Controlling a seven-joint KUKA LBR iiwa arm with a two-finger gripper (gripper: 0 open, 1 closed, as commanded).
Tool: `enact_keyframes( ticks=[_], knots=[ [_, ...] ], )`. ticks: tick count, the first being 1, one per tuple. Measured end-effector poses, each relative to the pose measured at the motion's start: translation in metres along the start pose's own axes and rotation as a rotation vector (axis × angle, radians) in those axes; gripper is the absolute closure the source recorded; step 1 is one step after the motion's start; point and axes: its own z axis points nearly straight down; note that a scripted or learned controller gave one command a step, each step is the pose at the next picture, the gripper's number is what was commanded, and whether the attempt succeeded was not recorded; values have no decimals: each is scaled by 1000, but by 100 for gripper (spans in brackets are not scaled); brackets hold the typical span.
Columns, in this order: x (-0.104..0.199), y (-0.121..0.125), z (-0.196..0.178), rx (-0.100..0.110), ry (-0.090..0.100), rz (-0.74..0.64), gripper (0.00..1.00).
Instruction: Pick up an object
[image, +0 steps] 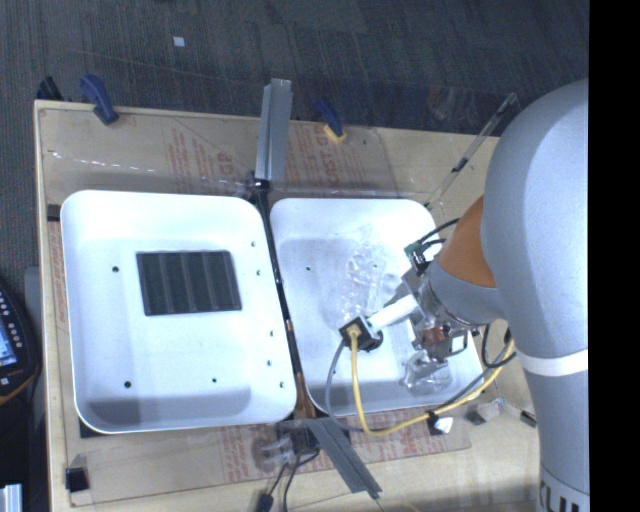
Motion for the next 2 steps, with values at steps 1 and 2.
enact_keyframes(
  ticks=[1,2],
  knots=[
    [1,-2,-9,6,-3,-12,100],
    [49,8,-103,-6,5,-289,100]
  ],
)
